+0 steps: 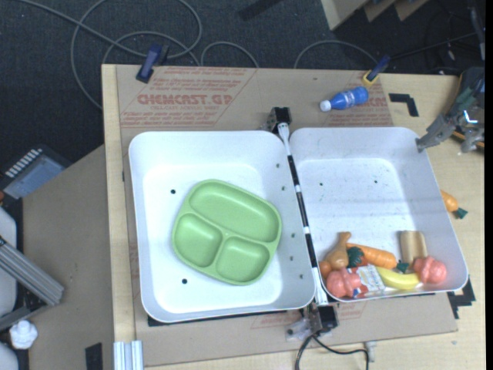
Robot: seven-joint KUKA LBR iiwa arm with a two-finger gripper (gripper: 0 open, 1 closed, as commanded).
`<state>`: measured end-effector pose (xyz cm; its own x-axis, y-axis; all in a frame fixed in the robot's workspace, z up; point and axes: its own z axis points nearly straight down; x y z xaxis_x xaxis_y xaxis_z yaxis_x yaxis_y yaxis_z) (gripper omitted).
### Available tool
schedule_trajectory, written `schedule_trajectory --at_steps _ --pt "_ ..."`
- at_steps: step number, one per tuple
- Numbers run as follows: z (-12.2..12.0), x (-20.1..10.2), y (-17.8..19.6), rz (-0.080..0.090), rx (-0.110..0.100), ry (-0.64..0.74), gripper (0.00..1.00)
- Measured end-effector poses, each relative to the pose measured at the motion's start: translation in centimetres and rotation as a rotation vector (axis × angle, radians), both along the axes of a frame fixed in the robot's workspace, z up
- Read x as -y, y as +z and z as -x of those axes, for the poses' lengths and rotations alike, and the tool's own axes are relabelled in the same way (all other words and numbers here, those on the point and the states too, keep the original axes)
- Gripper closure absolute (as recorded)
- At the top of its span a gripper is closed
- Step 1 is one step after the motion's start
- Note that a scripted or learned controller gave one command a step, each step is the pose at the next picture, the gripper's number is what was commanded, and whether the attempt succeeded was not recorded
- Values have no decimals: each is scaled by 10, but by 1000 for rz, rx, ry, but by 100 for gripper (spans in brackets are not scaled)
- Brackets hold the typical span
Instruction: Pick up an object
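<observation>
Toy foods lie heaped in the near corner of the right bin (362,168): an orange carrot (375,254), a yellow banana (400,279), a pink-red fruit (430,269), a tan cylinder (412,244), a brown drumstick-like piece (339,247) and a pink piece (343,283). My gripper (436,133) shows at the right edge of the view, over the right bin's far right corner, well away from the heap. Nothing is seen in it.
A green divided plate (226,231) lies in the left bin (154,160). A blue bottle (345,99) lies on the bench behind the right bin. A small orange item (450,203) sits just outside that bin's right rim. Clamps (150,62) hold the board's far edge.
</observation>
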<state>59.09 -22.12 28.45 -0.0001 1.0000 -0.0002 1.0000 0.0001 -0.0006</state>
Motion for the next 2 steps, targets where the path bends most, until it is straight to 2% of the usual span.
schedule_trajectory --at_steps 1,2 --pt "-65 -15 -182 -3 -6 1 0" --pt "-77 -6 -198 -18 -8 5 0"
